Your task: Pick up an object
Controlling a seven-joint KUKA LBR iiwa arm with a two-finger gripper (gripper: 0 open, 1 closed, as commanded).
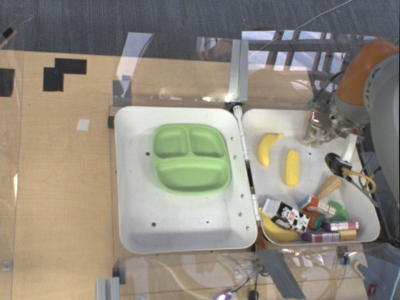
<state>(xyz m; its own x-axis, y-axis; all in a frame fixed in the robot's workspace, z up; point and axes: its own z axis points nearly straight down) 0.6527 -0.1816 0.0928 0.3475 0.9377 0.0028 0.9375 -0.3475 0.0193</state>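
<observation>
Grey arm with orange band (378,83): over far-right corner of right white bin (275,120); pincer (315,130) poised to pick, opening cannot be told. Green divided plastic plate (190,158): left of bin. Yellow banana (267,149): bin's far-left, lying apart, likely easiest target.

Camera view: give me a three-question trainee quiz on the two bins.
1. True or false: the green plate lies in the view's left bin.
2. The end effector hangs above: A) the plate, B) the right bin, at its far corner, C) the left bin's near edge.
3. Fill in: the plate has ___ compartments.
Key: 1 true; 2 B; 3 three.
</observation>
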